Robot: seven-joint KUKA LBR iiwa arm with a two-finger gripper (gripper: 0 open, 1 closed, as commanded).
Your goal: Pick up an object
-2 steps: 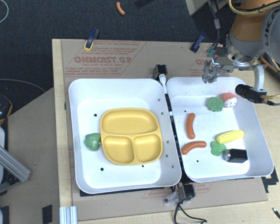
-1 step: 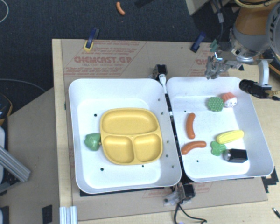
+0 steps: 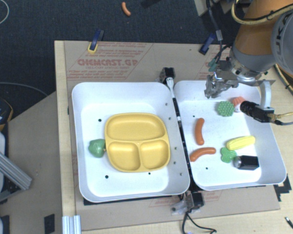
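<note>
My gripper (image 3: 215, 90) hangs over the far left part of the right bin (image 3: 268, 177), with nothing seen in it. Just right of it lie a round green knobbly ball (image 3: 225, 108) and a small orange-red piece (image 3: 237, 101). Nearer the front are two orange sausages (image 3: 199, 130) (image 3: 202, 153), a yellow corn cob (image 3: 240, 142), a small green piece (image 3: 228, 155) and a black block (image 3: 247, 162).
The left bin (image 3: 85, 99) holds a yellow divided tray (image 3: 136, 141) with a green lump (image 3: 96, 147) at its left side. A black clamp (image 3: 167, 75) sits at the far end of the seam between the bins. The bench's cardboard (image 3: 112, 60) lies beyond.
</note>
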